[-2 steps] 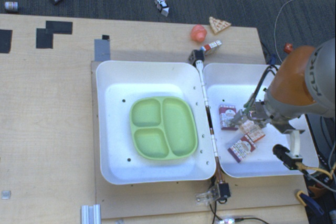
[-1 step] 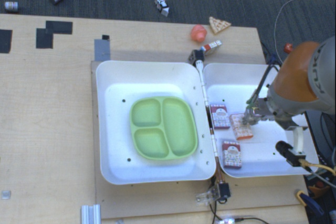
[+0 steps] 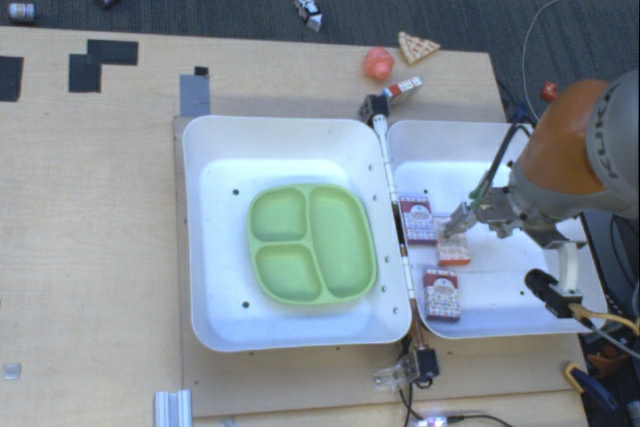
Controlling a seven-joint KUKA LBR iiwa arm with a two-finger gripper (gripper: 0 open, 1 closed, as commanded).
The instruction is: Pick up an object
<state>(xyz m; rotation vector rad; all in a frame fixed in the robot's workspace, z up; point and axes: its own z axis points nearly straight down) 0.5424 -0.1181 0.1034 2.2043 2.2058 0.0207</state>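
While left bin (image 3: 215, 215) holds tray (image 3: 312, 245), right bin (image 3: 500, 310) boxes (image 3: 443, 295).

The arm (image 3: 570, 155) is running off the right edge. Its bulk is hiding part of the right bin (image 3: 440, 140); print on the small cartons (image 3: 442, 295) is reading too small.

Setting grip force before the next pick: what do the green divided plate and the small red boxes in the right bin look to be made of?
The green divided plate looks like moulded plastic: even pale colour, soft sheen, rounded compartment walls. The small red boxes look like printed cardboard cartons: flat faces, squared edges, label artwork, though the print is too small to read. Both white bins look like smooth, slightly glossy plastic.
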